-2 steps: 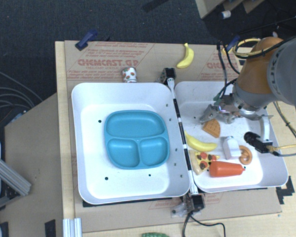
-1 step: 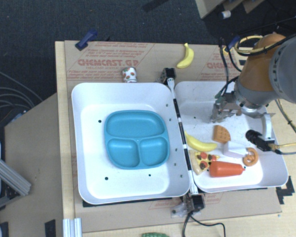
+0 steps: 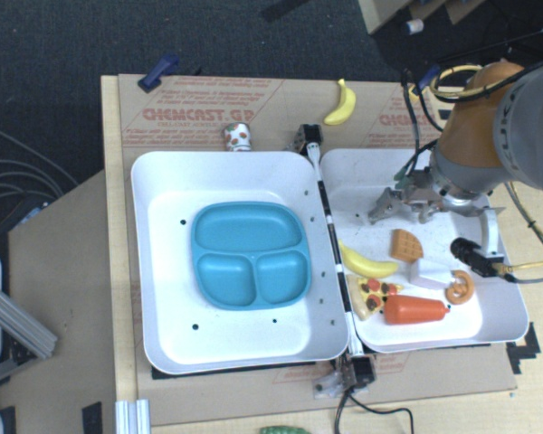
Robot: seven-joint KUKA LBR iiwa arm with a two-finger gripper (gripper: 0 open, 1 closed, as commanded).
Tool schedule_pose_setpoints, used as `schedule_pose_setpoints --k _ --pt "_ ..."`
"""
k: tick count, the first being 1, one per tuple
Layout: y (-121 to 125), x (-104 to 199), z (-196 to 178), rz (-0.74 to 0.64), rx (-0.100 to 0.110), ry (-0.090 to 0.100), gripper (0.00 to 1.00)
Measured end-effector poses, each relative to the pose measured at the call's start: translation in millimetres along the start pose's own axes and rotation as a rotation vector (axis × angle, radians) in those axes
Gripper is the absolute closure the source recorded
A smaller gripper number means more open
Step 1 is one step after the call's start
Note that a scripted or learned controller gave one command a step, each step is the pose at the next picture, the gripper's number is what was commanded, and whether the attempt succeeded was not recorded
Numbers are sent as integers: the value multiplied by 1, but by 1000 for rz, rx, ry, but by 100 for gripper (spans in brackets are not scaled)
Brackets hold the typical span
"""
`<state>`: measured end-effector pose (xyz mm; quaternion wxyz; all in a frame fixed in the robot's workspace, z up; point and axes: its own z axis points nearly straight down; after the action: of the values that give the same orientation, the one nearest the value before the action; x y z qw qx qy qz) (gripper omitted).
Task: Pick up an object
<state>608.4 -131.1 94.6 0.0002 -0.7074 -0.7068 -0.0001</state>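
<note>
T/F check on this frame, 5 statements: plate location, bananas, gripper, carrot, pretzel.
1. The blue divided plate sits in the left bin. True.
2. Both bananas are inside the bins. False: one banana lies in the right bin, the other banana lies on the board behind the bins.
3. The gripper is over the left bin. False: it is over the back part of the right bin.
4. The orange carrot lies near the right bin's front edge. True.
5. The pretzel rests on the blue plate. False: it lies in the right bin, just right of the carrot.
</note>
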Motion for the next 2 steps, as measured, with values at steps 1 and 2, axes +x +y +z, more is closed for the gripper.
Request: schedule_pose_setpoints --k 1,2 --pt "58 16 10 -2 -1 0 0" --pt "53 7 10 -1 2 0 0"
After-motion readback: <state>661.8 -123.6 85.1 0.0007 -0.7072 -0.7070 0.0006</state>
